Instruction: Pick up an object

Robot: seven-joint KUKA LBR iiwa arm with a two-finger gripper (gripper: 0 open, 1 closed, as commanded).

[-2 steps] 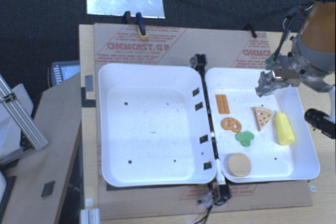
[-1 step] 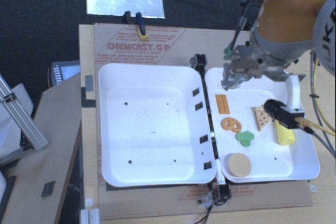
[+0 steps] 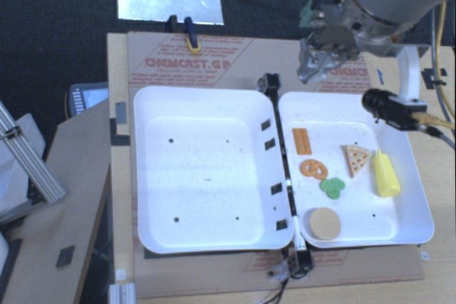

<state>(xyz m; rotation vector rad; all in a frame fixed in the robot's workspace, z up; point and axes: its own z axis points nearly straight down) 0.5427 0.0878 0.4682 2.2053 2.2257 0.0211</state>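
Currently the gripper [image 3: 318,69] hovers above the right bin's [image 3: 417,185] far edge; finger state cannot be determined. At its 6 o'clock, well apart, lies the pretzel [image 3: 313,169].

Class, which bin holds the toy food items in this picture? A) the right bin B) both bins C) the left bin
A: the pretzel, pizza slice and yellow bottle all lie in the right bin, none in the left one.
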